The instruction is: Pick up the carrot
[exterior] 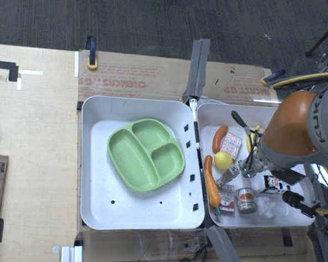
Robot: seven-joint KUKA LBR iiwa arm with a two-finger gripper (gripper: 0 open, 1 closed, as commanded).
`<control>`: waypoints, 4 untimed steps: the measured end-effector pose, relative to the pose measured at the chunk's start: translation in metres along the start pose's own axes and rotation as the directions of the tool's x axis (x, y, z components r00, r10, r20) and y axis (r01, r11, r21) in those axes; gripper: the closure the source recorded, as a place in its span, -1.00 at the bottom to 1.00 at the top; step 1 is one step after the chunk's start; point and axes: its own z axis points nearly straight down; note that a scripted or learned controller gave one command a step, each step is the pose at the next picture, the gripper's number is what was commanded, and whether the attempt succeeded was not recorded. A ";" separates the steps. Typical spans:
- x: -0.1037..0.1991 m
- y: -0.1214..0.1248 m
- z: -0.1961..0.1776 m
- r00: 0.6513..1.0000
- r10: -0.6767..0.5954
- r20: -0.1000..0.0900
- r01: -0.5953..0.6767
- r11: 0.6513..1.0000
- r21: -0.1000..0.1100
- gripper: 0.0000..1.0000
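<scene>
The carrot [211, 182] is long and orange. It lies along the left wall of the right bin [291, 221], pointing toward the bin's front left corner. My gripper [240, 171] hangs low over the middle of that bin, just right of the carrot and apart from it. It sits below the arm's orange band [290, 130], which hides part of the bin. Nothing shows held in the gripper.
Around the gripper in the right bin are a yellow lemon [223, 160], a red sausage [220, 138], a small printed packet [232, 144], a tin can [246, 200] and a black-handled utensil [240, 120]. The left bin [93, 206] holds a green divided plate [146, 154].
</scene>
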 end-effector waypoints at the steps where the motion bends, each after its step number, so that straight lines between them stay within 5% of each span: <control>1: 0.000 0.001 -0.009 1.000 0.003 -0.002 -0.003 1.000 -0.001 1.00; 2: 0.013 0.006 -0.228 0.949 0.314 0.000 -0.314 0.949 0.007 1.00; 3: 0.062 0.036 -0.230 0.923 -0.385 -0.006 0.385 0.923 0.004 1.00; 4: 0.057 -0.010 -0.227 0.776 -0.631 -0.006 0.631 0.776 0.001 1.00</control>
